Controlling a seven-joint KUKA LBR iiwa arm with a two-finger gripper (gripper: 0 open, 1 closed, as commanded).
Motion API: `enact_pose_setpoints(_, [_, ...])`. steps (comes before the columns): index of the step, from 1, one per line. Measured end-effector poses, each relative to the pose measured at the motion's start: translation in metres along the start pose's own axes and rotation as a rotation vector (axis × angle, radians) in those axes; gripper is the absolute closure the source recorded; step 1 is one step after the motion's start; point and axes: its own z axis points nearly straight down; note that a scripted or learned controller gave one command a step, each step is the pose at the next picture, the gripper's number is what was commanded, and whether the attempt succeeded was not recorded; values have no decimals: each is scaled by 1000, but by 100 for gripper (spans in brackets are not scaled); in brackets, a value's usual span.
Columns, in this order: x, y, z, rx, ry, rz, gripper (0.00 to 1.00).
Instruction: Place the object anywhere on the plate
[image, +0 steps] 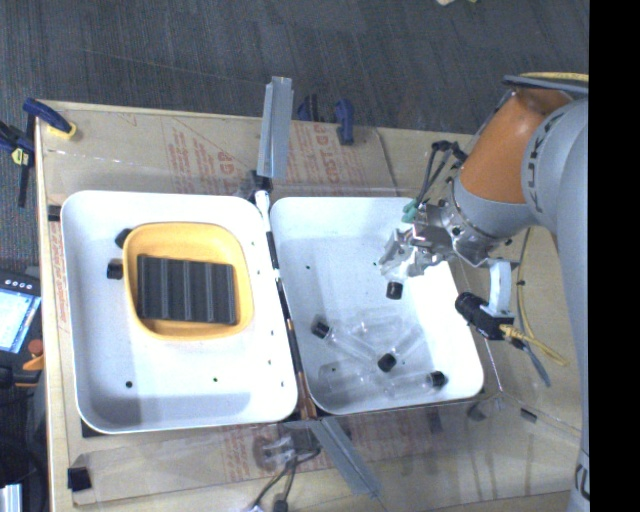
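From my seat at the remote console I see the grey arm with the orange band reaching in from three o'clock, its two-finger gripper hanging over the upper half of the right-hand shallow white bin. The wrist hardware is a cluster of metal and cable at about one o'clock in that bin, and below it a small dark tip points down toward the bin floor; I cannot tell from this slant whether the fingers are spread or closed, nor whether anything sits between them. The objects in the right bin are a jumble of clear plastic pieces with small black caps, lying in the lower part of the bin from roughly five to seven o'clock, with one separate small black piece near the bin's centre-left, toward eight o'clock. They rest on the bin floor, apart from the gripper. In the left-hand shallow white bin lies the yellow rounded-square plate with a dark ribbed inset, filling the upper middle of that bin; two little black bits sit just beside its rim at nine and ten o'clock. The two bins touch along a dark central seam, and both stand on a bench of pale printed board, with a grey metal bar rising at twelve o'clock and a blue clamp at the far ten o'clock corner
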Motion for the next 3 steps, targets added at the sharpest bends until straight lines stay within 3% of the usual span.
enact_pose_setpoints(1, [67, 16, -20, 0, -1, -105, 100])
enact_pose_setpoints(2, [132, 52, -12, -1, -2, -221, 100])
enact_pose_setpoints(3, [229, 45, 25, 3, -2, -458, 100])
